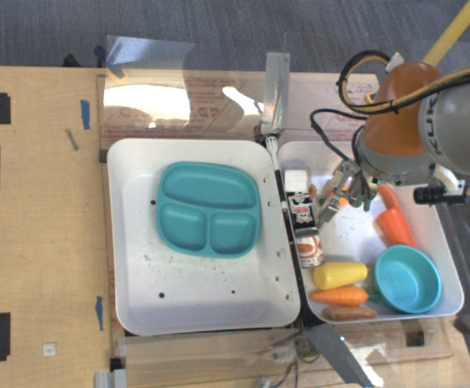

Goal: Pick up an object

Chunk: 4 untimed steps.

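One carrot (350,296), long axis left-right.

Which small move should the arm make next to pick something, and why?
Probably lower the pincer a little and shift it toward the orange carrot at its right. It hangs over the right bin with nothing seen between its fingers, and that carrot lies apart from the crowded items along the bin's left wall.

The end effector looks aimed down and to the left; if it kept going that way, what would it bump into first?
Probably the small white and red carton lying against the right bin's left wall, just beyond the end effector. Depth is hard to judge from above, so it might touch the bin floor first.
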Each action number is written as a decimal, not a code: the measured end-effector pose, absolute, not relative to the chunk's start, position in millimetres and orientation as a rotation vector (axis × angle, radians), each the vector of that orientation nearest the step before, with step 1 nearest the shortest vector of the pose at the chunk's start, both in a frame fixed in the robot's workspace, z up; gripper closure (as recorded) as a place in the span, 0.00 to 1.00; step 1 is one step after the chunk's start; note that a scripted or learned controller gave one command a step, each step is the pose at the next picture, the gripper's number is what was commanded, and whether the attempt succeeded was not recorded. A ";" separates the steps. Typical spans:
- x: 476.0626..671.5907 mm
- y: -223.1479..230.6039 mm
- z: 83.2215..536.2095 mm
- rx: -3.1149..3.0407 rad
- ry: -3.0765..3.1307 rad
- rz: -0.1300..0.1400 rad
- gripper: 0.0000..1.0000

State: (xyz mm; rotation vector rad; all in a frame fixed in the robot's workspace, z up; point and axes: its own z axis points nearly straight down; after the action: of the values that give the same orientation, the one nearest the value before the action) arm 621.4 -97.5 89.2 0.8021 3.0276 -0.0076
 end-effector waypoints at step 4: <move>553.2 -142.7 89.3 1.501 2.752 0.003 0.00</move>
State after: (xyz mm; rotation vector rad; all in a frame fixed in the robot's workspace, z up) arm 553.2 -142.7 89.3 1.5008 2.7525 0.0027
